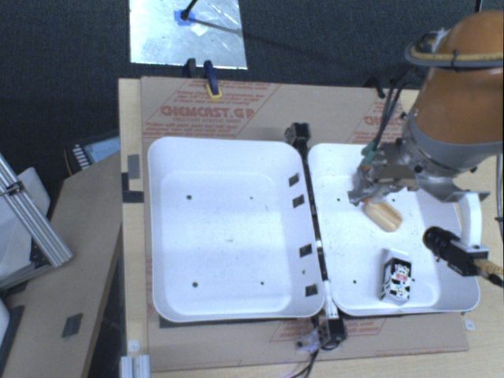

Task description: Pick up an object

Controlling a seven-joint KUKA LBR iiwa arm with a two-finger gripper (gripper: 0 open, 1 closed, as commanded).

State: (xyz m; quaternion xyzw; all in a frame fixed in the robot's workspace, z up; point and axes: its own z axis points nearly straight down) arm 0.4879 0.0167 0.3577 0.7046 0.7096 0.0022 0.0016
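A tan, rounded oblong object (383, 215) lies in the right bin (339, 242), near its middle. My gripper (364, 195) hangs over that bin, its tip just left of and above the tan object's upper end, close to it or touching. Nothing shows between the fingers. A small black and white box-like object (398, 279) lies nearer the bin's front edge, apart from the gripper. The arm's orange and grey body covers the bin's far right part.
The left bin (228, 227) sits beside the right one, with a black-clipped divider (309, 211) between them. Both rest on a cardboard sheet (236, 109). A shiny metal plate (187, 22) lies behind the bench.
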